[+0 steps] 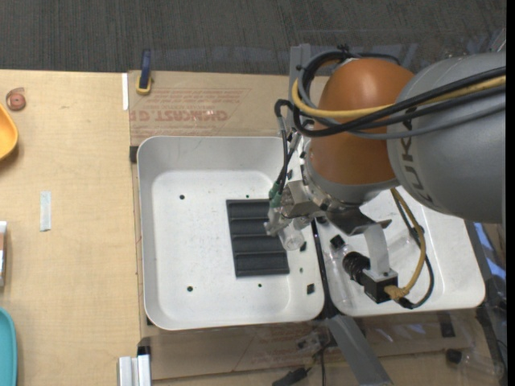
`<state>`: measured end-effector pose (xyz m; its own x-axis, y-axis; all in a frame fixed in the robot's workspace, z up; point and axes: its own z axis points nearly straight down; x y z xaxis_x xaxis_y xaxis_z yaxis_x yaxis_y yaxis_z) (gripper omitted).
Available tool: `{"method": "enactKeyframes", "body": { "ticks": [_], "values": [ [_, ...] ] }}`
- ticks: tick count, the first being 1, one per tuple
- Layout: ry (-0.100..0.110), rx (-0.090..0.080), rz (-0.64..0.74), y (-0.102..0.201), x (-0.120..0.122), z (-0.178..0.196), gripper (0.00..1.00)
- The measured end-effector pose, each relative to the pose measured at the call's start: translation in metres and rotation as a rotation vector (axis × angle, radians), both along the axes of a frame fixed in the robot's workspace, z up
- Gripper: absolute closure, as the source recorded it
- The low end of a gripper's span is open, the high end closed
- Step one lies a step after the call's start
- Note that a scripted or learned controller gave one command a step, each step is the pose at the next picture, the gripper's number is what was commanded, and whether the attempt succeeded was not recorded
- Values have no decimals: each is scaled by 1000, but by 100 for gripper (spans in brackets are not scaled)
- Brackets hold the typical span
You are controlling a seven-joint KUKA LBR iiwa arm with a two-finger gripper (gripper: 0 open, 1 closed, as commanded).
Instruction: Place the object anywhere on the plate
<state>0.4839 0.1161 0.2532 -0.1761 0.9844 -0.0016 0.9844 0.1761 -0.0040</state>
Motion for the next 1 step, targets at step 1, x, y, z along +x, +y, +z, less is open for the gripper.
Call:
{"method": "enactKeyframes", "body": {
  "ticks": [1],
  "values": [
    [0, -1, 14, 75, 9, 6, 100]
  ]
}}
